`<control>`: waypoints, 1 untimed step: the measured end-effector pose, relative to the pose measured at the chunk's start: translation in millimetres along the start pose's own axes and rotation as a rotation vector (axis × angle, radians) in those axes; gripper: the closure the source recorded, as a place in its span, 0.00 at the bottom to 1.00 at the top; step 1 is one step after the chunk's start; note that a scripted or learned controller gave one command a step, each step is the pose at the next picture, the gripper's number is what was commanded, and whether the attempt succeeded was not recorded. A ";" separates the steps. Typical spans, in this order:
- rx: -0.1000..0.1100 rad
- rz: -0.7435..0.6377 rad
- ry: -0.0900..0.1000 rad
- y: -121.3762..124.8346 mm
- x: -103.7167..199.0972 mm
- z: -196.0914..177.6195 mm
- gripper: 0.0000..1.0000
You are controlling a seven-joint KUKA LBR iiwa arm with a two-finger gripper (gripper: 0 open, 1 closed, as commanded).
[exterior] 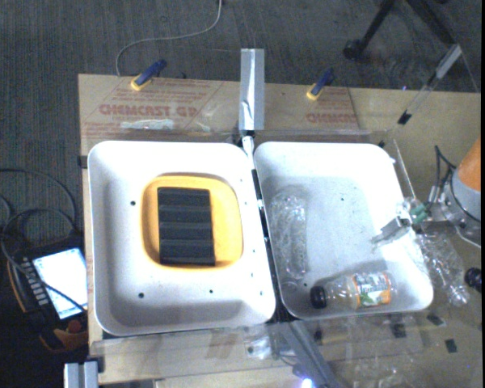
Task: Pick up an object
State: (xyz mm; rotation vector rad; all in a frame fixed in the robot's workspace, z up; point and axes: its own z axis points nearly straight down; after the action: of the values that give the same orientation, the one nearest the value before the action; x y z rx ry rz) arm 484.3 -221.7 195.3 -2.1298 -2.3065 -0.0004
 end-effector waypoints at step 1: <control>-0.007 -0.162 -0.003 6.0 53.3 100.5 0.00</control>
State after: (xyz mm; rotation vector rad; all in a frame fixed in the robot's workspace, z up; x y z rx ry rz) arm 485.9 -167.9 94.8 -1.9402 -2.4765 -0.0054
